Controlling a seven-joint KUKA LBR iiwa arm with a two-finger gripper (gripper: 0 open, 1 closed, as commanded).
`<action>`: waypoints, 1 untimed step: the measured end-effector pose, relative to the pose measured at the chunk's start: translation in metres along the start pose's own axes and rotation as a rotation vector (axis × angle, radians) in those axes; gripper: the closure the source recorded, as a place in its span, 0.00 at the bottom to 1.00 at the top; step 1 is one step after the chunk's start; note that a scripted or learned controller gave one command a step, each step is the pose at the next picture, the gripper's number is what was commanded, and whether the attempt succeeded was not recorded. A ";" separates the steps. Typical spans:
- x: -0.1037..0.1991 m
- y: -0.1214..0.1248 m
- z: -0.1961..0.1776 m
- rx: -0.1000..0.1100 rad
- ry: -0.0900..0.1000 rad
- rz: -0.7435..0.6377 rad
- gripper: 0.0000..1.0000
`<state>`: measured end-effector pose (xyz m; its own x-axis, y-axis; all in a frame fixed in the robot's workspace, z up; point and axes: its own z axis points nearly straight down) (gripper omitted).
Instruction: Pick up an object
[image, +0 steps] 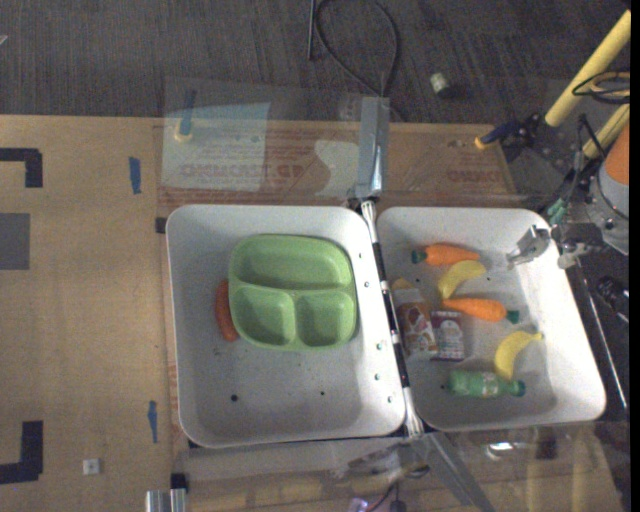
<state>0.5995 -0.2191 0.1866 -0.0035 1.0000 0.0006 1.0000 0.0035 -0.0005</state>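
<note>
The right bin (575, 400) holds several small objects: an orange carrot (445, 254) at the back, a yellow banana (460, 276) just in front of it, a second carrot (480, 309), another banana (515, 350), a green bottle (483, 384) lying near the front, and two small cartons (413, 328) (449, 335) by the left wall. My gripper (530, 245) hangs over the bin's back right corner, to the right of the first carrot and apart from every object. Nothing is seen in it.
The left bin (200, 400) carries a green divided tray (293, 290) with a red-orange sausage (225, 310) lying along its left side. A metal divider (385, 330) runs between the bins. Yellow poles and cables (590, 75) stand at the back right.
</note>
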 end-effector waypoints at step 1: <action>0.008 -0.023 0.092 -0.003 -0.001 -0.084 0.00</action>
<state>0.5764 -0.2112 0.0949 -0.0870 0.9962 -0.0009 0.9962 0.0870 0.0028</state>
